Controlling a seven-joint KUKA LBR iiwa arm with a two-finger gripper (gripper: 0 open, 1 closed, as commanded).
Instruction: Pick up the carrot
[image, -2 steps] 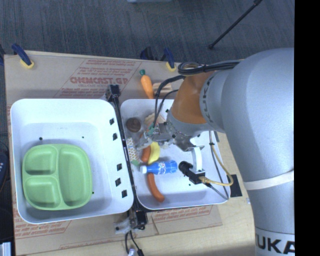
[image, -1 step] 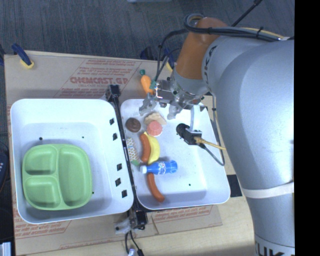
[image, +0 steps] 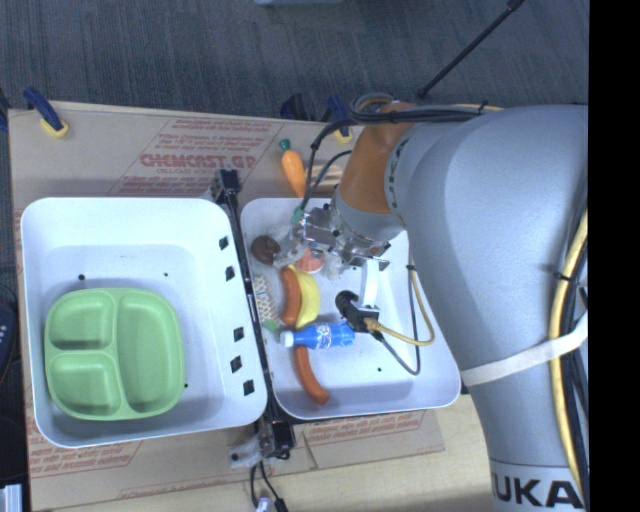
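One carrot (image: 292, 172) on worktop (image: 150, 150) just beyond right bin (image: 430, 385) rim, long axis running away from bin | gripper (image: 322, 240) inside bin, near | finger state: cannot tell

Dark grey ribbed carpet (image: 150, 50) lies beyond the counter (image: 130, 140), which is covered with printed brown cardboard; a blue clamp (image: 45, 110) grips its far left corner.

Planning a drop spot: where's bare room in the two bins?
Left bin: bare floor above and right of the green tray. Right bin: small bare patch at the lower right, below the yellow cable. Its upper left is crowded: banana, bottle, sausages, gripper.
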